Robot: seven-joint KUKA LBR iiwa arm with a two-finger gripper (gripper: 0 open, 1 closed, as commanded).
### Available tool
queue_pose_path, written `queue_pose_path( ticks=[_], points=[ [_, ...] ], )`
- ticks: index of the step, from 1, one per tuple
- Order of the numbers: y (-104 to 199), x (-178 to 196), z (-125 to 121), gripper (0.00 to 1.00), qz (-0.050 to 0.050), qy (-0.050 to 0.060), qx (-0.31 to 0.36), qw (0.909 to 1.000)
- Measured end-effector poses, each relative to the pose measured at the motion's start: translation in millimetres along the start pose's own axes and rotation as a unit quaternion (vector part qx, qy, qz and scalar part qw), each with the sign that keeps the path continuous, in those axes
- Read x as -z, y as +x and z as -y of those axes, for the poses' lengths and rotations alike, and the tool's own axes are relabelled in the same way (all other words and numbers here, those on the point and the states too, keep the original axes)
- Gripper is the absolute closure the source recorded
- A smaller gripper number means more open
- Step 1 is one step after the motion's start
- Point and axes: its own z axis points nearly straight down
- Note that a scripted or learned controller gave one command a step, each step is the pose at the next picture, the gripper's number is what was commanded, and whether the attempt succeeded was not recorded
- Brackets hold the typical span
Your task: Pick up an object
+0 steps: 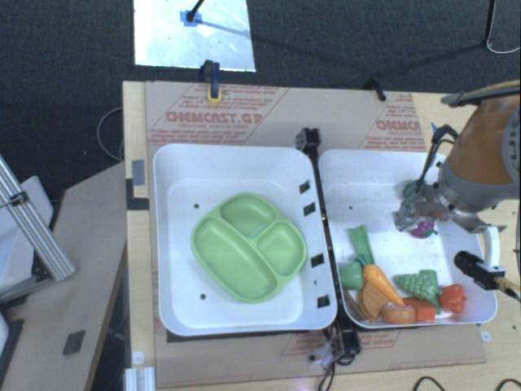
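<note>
While the gripper sits low in the right bin, a purple toy lies right under it; can't tell if it's gripped. Other toy food crowds the near corner; the left bin has a green divided plate.

Dark carpet floor around wooden bench

- Left bin: white, holding a pale green divided plate.
- Right bin: white.
- Toy food: orange carrot, green cucumber, dark green bumpy piece, red tomato, purple item.
- Arm: grey, with an orange band.
- Table: tan, with red lettering.
</note>
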Motion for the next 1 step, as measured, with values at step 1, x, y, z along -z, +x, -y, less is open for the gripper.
queue_pose_path(
  ticks=[1],
  points=[
    [3.8, 63.0, 0.3, 1.00, 0.000, -0.001, 0.000, 1.0000]
  ],
)
